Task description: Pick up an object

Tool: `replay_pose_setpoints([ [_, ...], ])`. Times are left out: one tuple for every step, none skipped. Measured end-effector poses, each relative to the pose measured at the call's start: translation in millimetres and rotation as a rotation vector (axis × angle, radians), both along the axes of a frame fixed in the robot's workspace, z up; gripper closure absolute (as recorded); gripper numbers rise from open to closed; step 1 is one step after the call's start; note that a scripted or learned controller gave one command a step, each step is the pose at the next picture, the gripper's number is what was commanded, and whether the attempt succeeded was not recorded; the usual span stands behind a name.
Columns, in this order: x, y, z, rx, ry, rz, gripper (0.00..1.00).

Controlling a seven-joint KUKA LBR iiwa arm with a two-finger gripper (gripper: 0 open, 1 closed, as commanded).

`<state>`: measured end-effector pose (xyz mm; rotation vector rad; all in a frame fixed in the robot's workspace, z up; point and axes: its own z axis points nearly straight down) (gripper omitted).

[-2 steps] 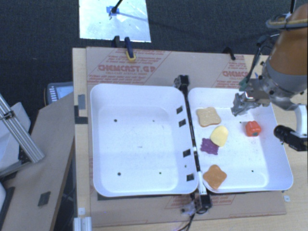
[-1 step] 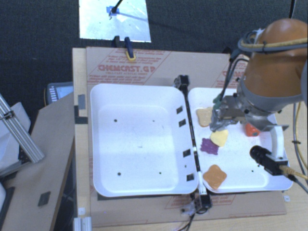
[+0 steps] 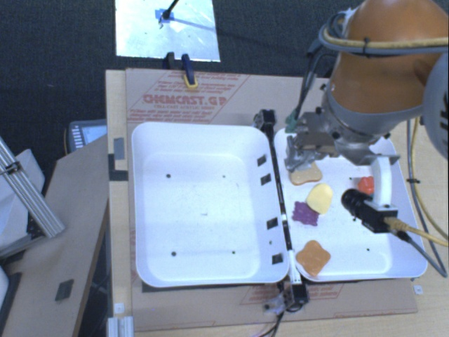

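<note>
Claw [image 3: 300, 161] low in right bin [image 3: 403, 258], over tan piece [image 3: 306, 176] at far left; I cannot tell its state. I'd center on it, clear of the yellow piece [image 3: 320, 198], before pinching.

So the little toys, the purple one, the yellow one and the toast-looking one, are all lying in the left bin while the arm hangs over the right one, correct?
Not quite. The camera view shows the purple piece, the yellow piece and the toast-shaped piece lying in the right bin, not the left bin. The arm does hang over the right bin.
</note>
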<state>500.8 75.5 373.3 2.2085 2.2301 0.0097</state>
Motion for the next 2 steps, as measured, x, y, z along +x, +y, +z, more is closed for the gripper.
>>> replay_pose_setpoints([
  [4.3, 55.7, 38.4, 0.001, 0.000, -0.001, 1.00],
  [-14.9, 82.7, 136.9, 0.004, -0.006, -0.001, 1.00],
])
